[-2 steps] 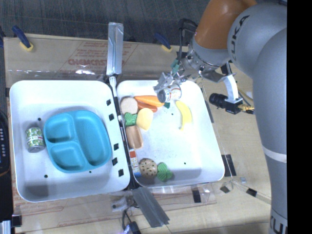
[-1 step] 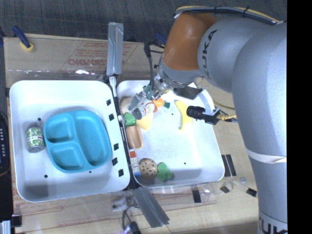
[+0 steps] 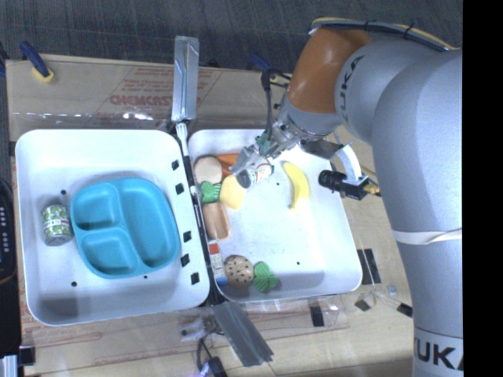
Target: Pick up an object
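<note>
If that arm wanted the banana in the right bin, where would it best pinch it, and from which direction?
Probably at the middle of the banana, coming straight down from above. It lies flat on the bin floor, apart from the other food, with bare white floor along both long sides for the pincer fingers. It is narrowest across its curve, so pinching across the width at mid-length looks the surest hold.

Two bins [image 3: 31,210], one blue tray [image 3: 122,226], one can [image 3: 56,223], one banana [image 3: 296,182]
</note>
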Controlling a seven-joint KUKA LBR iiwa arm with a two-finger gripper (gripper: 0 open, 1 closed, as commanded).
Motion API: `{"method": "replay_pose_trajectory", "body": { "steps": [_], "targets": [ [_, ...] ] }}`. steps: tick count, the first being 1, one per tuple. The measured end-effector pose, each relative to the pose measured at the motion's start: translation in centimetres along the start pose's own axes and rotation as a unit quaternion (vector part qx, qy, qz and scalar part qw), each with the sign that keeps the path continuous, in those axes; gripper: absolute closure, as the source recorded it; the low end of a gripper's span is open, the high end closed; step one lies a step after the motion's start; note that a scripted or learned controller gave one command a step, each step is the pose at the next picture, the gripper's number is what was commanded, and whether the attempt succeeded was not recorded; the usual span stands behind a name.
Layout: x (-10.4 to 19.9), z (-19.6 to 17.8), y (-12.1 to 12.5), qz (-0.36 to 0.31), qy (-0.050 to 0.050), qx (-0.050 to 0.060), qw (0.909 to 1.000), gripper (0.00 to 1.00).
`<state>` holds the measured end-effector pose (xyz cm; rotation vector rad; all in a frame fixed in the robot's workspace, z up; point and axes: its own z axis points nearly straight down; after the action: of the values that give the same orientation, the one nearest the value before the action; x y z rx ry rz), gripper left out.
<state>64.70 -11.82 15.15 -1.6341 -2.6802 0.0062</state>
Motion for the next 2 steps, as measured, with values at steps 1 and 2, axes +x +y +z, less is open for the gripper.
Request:
{"method": "replay_pose_trajectory", "body": {
  "steps": [1,2],
  "targets": [
    [-6.95,4.75,-1.95,-0.017,-0.004,-0.007,0.9998,1.0],
    [-6.91,4.84,-1.97,-0.017,-0.004,-0.007,0.9998,0.0]
  ]
}}
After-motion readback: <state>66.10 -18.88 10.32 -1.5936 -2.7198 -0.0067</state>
